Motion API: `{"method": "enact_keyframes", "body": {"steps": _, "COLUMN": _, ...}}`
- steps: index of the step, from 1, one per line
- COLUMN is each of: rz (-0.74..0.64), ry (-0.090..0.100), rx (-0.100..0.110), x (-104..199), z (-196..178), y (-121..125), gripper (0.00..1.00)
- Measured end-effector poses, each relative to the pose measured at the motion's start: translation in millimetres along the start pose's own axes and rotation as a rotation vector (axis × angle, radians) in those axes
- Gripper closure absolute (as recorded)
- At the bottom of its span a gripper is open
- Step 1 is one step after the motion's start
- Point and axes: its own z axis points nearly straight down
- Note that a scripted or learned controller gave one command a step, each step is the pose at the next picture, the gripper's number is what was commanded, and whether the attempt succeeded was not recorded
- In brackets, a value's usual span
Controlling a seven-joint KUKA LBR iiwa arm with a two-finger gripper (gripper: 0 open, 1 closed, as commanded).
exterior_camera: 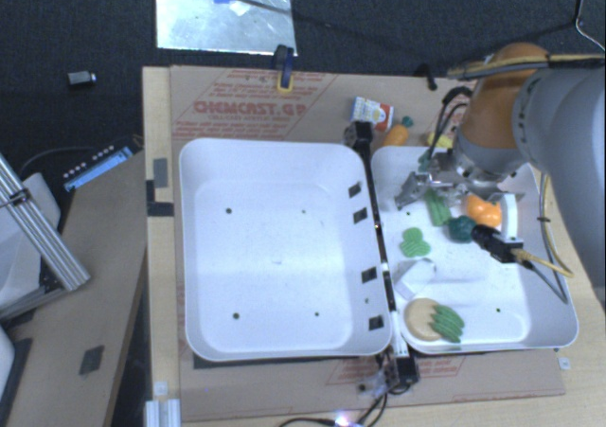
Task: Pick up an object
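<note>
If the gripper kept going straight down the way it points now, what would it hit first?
Most likely the green stick-shaped object lying on the floor of the right bin, directly under the gripper. The orange object sits just beside it. Depth is hard to judge from this slanted view.

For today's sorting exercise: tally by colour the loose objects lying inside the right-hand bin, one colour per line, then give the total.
Green: 3 – a round piece, a stick, a ridged piece
Teal: 1
Orange: 1
Tan: 1 disc
Total: 6

You see two bins side by side: the left bin [275, 245], and objects [414, 244] in the right bin [530, 321].
</note>
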Motion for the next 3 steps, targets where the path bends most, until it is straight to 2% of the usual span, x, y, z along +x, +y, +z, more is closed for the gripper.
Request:
{"method": "enact_keyframes", "body": {"steps": 1, "rz": 0.001, "ry": -0.006, "rx": -0.021, "x": 7.4, "z": 11.0, "y": 37.3, "gripper": 0.0}}
{"method": "enact_keyframes", "body": {"steps": 2, "rz": 0.001, "ry": -0.005, "rx": -0.018, "x": 7.1, "z": 0.9, "y": 36.0, "gripper": 1.0}}
{"method": "enact_keyframes", "body": {"steps": 3, "rz": -0.007, "ry": 0.002, "rx": -0.029, "x": 126.9, "z": -176.4, "y": 35.8, "gripper": 1.0}}
